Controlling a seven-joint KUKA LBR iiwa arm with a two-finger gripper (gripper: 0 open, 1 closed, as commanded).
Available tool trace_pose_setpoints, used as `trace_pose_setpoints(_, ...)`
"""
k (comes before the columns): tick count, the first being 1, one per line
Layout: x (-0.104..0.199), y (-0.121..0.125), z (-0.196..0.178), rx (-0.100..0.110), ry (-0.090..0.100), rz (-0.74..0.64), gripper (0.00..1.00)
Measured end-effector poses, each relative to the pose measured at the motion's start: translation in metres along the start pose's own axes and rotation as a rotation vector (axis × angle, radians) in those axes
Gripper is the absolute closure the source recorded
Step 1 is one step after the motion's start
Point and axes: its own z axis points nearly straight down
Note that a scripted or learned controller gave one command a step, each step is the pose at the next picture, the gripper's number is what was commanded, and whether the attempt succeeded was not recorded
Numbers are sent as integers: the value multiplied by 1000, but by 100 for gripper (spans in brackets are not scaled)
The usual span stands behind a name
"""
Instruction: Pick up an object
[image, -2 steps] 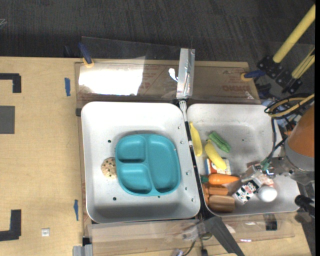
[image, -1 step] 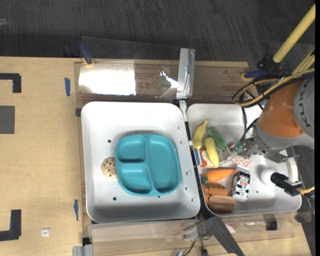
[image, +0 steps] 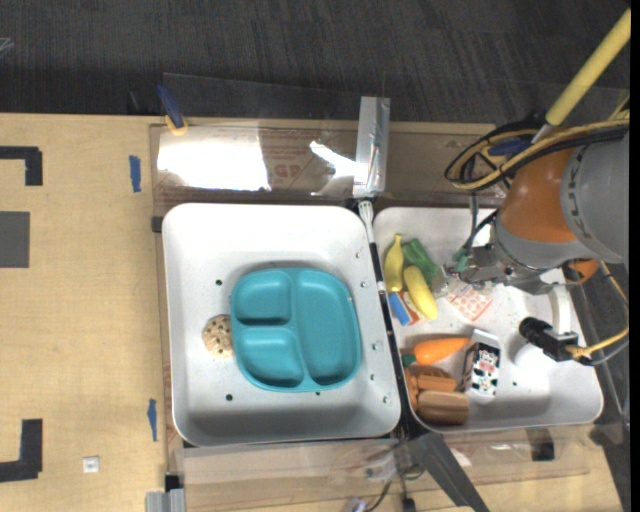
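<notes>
The right bin (image: 560, 395) is crowded along its left side: two bananas (image: 408, 276), a green piece (image: 424, 262), a carrot (image: 440, 351), brown sausage-like toys (image: 437, 392) and a small printed carton (image: 484, 368) lie close together. Bare floor stays open toward its right corner. In the left bin (image: 190, 250), a teal divided tray (image: 296, 326) takes the middle, a cookie (image: 218, 335) touching its left edge; the margins around them are free.

Grey arm (image: 598, 195) entered from the right, its orange band (image: 540, 200) just above the wrist. The gripper (image: 468, 266) hung low at the arm's left end, pointing down and leftward.
</notes>
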Motion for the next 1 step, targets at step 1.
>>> trace_pose_setpoints(1,-1,3,-13,-10,-5,-2,100)
